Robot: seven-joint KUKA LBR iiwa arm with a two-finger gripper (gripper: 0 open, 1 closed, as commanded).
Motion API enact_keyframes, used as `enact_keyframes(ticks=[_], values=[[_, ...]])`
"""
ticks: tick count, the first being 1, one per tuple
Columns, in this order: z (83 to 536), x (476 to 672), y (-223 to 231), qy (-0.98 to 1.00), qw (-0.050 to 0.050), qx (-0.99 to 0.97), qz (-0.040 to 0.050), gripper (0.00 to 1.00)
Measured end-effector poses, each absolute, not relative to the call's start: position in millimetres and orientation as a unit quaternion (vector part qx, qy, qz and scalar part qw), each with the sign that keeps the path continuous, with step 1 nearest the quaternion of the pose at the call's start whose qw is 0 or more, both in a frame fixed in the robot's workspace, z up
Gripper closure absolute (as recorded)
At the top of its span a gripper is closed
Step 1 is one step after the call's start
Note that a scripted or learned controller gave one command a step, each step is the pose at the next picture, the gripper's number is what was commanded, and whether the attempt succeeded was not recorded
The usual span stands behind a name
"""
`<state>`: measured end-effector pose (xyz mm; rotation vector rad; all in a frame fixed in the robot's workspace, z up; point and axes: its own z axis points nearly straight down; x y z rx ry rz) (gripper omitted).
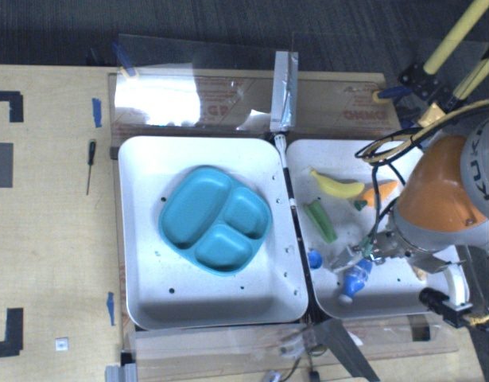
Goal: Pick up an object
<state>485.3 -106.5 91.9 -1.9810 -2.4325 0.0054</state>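
The tool [363,255] sits low in the right bin [387,297], above a blue bottle [354,280]; its grip state cannot be told.

Colours here: turquoise divided plate [216,218] in the left white bin [141,165], then yellow banana [339,185], green stick [320,220], blue bottle [355,279].

Grey arm with orange band [439,189] reaching in from the right, gripper [363,253] low, pointing left.
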Motion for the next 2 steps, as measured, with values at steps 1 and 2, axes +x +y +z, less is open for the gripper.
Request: enact_keyframes(ticks=[1, 2], values=[[103.6, 488.0, -105.7, -0.776, -0.001, -0.631, -0.0007, 1.00], [187.7, 571.3, -53.0, -0.720, -0.002, -0.694, -0.0031, 1.00]])
